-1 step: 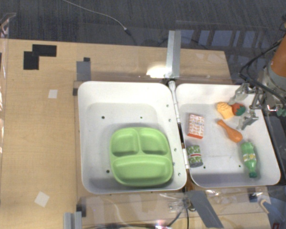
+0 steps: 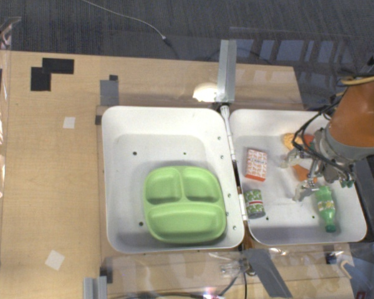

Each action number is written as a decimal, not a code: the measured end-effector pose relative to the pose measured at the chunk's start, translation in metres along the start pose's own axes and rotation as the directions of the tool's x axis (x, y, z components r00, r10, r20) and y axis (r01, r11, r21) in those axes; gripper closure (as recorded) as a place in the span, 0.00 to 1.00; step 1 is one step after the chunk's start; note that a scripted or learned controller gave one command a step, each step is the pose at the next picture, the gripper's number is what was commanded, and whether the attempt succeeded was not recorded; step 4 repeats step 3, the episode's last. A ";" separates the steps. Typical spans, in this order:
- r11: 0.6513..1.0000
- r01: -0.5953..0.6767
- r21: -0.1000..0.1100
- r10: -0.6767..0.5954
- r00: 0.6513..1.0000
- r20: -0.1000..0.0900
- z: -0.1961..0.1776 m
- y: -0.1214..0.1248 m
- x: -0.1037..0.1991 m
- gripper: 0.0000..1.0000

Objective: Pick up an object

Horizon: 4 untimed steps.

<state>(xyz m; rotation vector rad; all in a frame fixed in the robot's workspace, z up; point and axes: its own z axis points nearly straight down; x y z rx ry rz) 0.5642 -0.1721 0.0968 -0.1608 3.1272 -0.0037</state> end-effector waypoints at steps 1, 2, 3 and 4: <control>1.000 0.009 0.003 -0.009 1.000 0.009 -0.013 0.002 -0.004 1.00; 0.968 -0.251 -0.002 0.251 0.968 0.002 -0.084 0.048 -0.035 1.00; 0.873 -0.488 -0.002 0.488 0.873 -0.004 -0.090 0.117 -0.005 1.00; 0.873 -0.488 -0.002 0.488 0.873 -0.004 -0.090 0.117 -0.005 1.00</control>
